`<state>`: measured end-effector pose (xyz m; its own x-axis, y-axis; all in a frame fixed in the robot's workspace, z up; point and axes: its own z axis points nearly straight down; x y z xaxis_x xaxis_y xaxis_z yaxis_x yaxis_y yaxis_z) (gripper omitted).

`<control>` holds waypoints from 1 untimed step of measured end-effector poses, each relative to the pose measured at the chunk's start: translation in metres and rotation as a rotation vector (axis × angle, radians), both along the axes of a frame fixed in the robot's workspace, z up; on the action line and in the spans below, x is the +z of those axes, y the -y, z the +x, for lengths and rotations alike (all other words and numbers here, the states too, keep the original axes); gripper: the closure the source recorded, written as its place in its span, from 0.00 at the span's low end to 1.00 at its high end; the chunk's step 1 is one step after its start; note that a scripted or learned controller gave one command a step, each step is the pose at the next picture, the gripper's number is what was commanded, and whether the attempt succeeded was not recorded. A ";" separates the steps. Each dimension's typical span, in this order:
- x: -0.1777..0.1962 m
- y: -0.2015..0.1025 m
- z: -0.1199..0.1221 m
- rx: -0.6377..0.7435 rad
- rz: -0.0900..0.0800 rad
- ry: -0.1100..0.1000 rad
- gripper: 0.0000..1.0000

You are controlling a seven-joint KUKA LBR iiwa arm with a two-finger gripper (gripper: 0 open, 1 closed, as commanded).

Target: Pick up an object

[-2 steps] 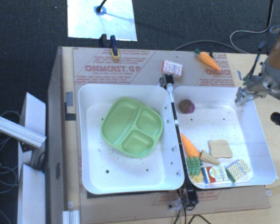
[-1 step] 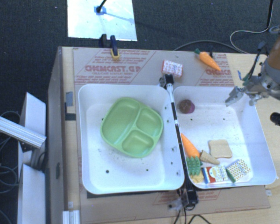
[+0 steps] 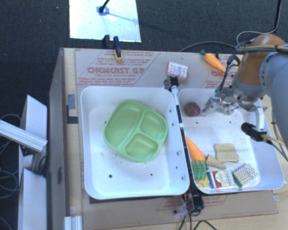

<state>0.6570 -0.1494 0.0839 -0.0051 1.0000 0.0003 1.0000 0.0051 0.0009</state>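
Purple-red round thing (image 3: 192, 109) lies near back-left corner of right bin (image 3: 273, 169), just left of gripper (image 3: 220, 105). Fingers apart, nothing between. Roundish, no long axis to match. Likely call: short slide left, then close.

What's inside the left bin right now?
The left bin holds one green divided plate, tilted slightly, its three compartments bare. The bin floor under the plate is covered, so anything beneath it cannot be seen.
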 end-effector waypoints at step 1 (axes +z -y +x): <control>0.001 0.047 -0.091 -0.004 -0.002 0.000 0.00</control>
<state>0.5662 -0.1968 0.0845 -0.0009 1.0000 -0.0014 1.0000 0.0009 0.0008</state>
